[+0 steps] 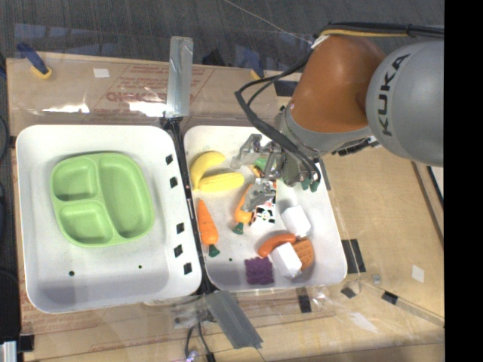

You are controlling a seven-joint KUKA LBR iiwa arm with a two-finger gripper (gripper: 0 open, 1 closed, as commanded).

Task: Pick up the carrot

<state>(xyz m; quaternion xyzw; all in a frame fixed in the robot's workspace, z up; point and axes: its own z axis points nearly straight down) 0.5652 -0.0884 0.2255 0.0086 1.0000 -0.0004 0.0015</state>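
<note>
The arm (392, 89) came in from the right side and bent down over the right bin (332, 240), with its orange band turned toward the camera. The end effector (273, 170) hung over the upper middle part of this bin, a mass of metal parts and cables. Whether it was released or clenched I could not tell from where I stood, because its lower part was mixed with the toys under it.

There were two orange toys with green ends in the right bin. One carrot (207, 223) lay near the left wall of the bin, just beside the divider between the two bins, with its green end pointing to the near side. It was well to the left of the end effector and lower in the view, apart from it. A second, thinner orange piece (244, 206) lay tilted just below the end effector, very near to it; I could not see if it touched the metal.

Above the carrot lay a yellow banana (211, 173), close to the end effector on its left. Below the end effector there was a small black and white piece (263, 215), a white block (296, 219), another white block (287, 259) on an orange and brown toy, and a purple piece (259, 271) near the front wall.

The left bin (30, 202) carried a green divided tray (101, 197). Both bins stood on the tabletop (392, 225).
</note>
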